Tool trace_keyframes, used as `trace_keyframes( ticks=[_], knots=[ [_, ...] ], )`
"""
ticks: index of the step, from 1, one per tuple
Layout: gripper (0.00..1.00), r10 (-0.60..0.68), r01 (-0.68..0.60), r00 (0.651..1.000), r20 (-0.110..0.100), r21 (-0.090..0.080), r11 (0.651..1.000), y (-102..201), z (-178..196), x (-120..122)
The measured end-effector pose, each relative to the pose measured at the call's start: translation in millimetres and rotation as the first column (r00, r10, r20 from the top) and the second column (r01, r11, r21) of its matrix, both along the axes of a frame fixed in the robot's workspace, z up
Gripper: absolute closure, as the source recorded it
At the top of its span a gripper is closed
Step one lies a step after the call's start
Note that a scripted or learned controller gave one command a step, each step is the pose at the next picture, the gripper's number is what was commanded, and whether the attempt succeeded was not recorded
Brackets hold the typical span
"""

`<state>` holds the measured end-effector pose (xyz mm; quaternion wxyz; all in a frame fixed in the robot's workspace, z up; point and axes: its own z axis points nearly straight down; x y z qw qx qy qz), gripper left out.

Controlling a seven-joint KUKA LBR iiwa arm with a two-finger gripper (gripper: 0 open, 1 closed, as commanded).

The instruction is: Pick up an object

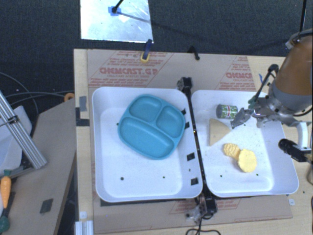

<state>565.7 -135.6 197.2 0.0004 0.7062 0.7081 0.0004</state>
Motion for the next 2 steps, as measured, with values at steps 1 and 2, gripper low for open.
trace_keyframes(
  ticks=[1,2],
  knots=[
    [0.00,0.005,-0.005,1.000,0.002,-0.001,1.000,43.7,-117.1,26.1],
    [1.00,0.000,0.000,1.000,0.002,0.000,1.000,41.3,-101.9,26.4]
  ],
)
